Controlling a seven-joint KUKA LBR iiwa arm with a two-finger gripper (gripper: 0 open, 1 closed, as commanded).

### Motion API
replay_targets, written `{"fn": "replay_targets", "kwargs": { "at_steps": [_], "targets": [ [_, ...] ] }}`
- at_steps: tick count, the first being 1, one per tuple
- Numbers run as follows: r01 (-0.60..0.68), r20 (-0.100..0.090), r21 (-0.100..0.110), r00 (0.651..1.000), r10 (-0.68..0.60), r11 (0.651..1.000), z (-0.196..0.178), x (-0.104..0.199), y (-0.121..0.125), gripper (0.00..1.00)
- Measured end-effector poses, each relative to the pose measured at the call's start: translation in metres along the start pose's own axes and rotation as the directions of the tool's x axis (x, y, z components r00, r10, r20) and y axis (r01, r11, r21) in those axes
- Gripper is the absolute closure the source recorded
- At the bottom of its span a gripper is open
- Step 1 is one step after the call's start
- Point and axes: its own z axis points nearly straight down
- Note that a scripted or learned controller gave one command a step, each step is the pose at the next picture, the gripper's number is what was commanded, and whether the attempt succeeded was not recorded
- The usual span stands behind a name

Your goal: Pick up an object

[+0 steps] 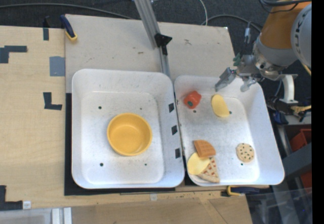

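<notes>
**Gripper poised above the right bin, nothing held**

Camera view. Pizza slice (211, 171), lemon wedge (197, 165) and waffle (204, 148) crowd the near-left corner of the right bin (267, 132), touching or overlapping one another. A cookie (245, 152) lies apart, toward the bin's near-right side. A tomato (192, 99) sits by the far-left wall, and a yellow piece (220, 106) lies just right of it, close below the gripper (236, 82). The gripper hangs over the bin's far edge with its two fingers spread and nothing between them. No target is named; the yellow piece, nearest the fingers, seems the likeliest choice.

Risks, as judged. The yellow piece looks smooth and rounded, so closing fingers could squeeze it out sideways. It also lies near the far wall, where a steep descent might strike the rim. A try at the corner cluster could catch two items or wedge a finger against the wall.

Surroundings. A yellow bowl (129, 134) stands mid-floor in the left bin (83, 86), well away from the right bin. A slanted metal pole (147, 8) ends at the far end of the seam between the bins, left of the gripper and outside its likely path.
</notes>
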Motion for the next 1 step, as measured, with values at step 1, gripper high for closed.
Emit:
{"fn": "replay_targets", "kwargs": {
  "at_steps": [1],
  "targets": [
    [0.0,0.0,0.0,1.0,0.0,1.0,0.0,0.0,0.0,0.0]
  ]
}}
